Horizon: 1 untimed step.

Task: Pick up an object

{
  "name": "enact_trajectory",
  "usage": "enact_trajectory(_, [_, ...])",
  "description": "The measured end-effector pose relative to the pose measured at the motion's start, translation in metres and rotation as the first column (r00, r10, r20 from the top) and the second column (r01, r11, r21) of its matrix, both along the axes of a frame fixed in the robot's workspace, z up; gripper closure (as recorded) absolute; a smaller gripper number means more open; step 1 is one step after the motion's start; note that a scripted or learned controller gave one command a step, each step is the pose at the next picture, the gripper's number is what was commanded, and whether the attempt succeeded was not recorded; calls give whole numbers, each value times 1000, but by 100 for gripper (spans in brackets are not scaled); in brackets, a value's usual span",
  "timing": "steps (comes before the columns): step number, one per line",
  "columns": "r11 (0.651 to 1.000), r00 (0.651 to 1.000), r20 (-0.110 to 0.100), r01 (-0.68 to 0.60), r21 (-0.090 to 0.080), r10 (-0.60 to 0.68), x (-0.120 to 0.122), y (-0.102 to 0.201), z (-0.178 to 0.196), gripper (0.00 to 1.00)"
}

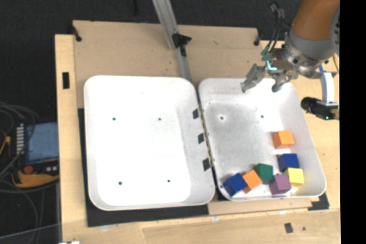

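Seven small blocks cluster in the near right corner of the right bin: an orange block farthest back, then a blue one, yellow, purple, green, a second orange and a second blue. The gripper hangs over the bin's far edge, well apart from them, fingers spread wide and holding nothing. The left bin lies beside it on the counter.

7 small cubes, all in right bin, bunched at its near right corner. Orange cube sits alone, farthest up. Below it dark blue cube, then yellow cube touching purple cube. Green cube just left of purple, beside 2nd orange cube and blue cube, both tilted, at near wall.
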State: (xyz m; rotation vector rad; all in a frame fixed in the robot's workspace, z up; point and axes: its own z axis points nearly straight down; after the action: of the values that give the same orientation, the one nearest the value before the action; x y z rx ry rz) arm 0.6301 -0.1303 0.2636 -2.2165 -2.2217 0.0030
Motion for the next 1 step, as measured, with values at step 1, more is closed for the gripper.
enact_trajectory(1, [1000, 1000, 5, -1, -1, 1, 1, 0, 3, 0])
